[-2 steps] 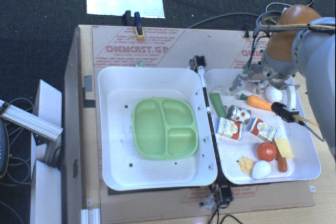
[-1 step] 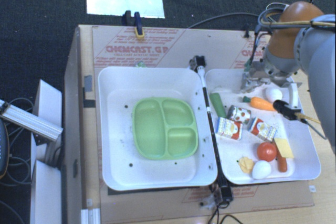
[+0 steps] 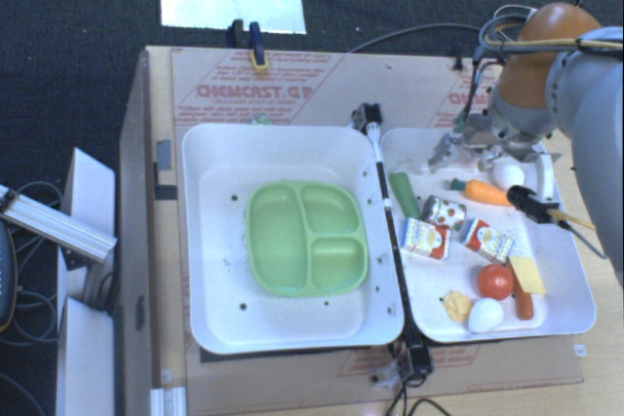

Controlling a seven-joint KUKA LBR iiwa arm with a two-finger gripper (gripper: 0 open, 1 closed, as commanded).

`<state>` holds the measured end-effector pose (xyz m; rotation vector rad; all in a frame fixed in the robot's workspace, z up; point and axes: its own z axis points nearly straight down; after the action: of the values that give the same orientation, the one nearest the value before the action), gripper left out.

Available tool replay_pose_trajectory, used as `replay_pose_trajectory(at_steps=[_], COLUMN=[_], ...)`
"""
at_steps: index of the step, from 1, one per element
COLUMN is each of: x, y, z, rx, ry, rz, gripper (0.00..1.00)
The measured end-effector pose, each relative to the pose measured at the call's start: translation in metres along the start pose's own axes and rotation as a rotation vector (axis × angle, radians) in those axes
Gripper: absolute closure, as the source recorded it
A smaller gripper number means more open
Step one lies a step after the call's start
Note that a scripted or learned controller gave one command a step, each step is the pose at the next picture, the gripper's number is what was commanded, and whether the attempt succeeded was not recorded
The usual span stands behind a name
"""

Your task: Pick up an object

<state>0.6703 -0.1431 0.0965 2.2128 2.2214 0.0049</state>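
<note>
I saw the carrot (image 3: 485,193) lying in the right bin (image 3: 575,302), near its far wall, with a white egg (image 3: 507,174) just beside it. The gripper (image 3: 466,143) hung just beyond the carrot, over that bin's far edge; I could not tell its opening or whether it held anything. A tomato (image 3: 496,282) lay nearer. Left of that bin, the left bin (image 3: 210,239) held a green divided plate (image 3: 306,238).

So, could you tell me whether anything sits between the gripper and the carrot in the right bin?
Nothing visible does. The gripper hangs over the far end of the right bin, and the carrot lies just in front of it on bare bin floor. The white egg lies beside the carrot, close enough to get nudged.
</note>
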Motion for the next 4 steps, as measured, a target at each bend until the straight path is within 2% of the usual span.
replay_pose_trajectory(at_steps=[1, 2, 4], x=[0.012, -0.001, 0.009], y=[-0.001, -0.001, -0.001], z=[0.011, 0.011, 0.012], rx=[0.004, 0.003, 0.004], ry=[0.002, 0.001, 0.001], rz=[0.0, 0.002, 0.0], gripper=[0.0, 0.0, 0.0])
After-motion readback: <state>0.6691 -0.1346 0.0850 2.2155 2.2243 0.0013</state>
